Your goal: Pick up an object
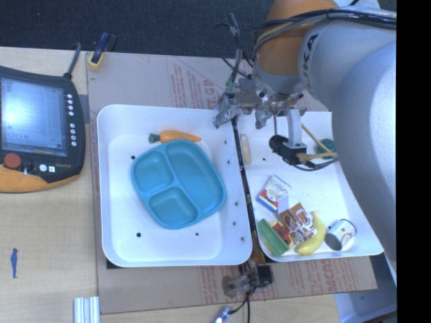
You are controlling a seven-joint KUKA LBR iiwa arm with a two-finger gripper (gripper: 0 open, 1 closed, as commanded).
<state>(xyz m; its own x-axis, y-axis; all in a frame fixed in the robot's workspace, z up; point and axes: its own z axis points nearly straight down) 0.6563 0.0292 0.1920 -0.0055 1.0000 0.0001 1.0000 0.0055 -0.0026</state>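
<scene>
Looming over the right bin (350,204), arm (337,52) hiding its far corner, gripper (244,116) fingers spread, grasping nothing.

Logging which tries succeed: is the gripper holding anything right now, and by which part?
Cannot be told. The gripper hangs over the far end of the rim between the two bins, and no object shows between its fingers.
</scene>
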